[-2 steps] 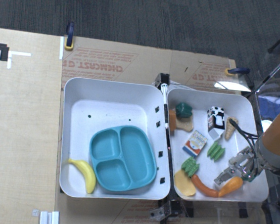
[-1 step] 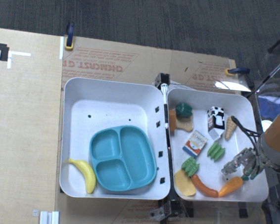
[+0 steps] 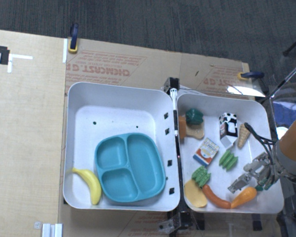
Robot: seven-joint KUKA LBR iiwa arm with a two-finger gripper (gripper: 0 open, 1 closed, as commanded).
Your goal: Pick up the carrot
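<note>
The carrot (image 3: 244,197), orange with a green top, lies on the floor of the right bin (image 3: 273,128) near its front right corner. My gripper (image 3: 242,177) hangs just above and to the left of it, reaching in from the right on the grey arm. The fingers (image 3: 235,186) look spread apart, open, with nothing between them. The lower finger ends right next to the carrot's thick end. A curved red-orange sausage (image 3: 215,197) touches the carrot's left tip.
The right bin also holds a yellow slice (image 3: 194,197), a green leafy piece (image 3: 201,175), green pods (image 3: 229,160), a small blue-and-white box (image 3: 206,151), a cone (image 3: 243,135), a cow-patterned carton (image 3: 228,124) and a teal piece on bread (image 3: 193,122). The left bin (image 3: 86,103) holds a teal divided plate (image 3: 130,166) and a banana (image 3: 91,185).
</note>
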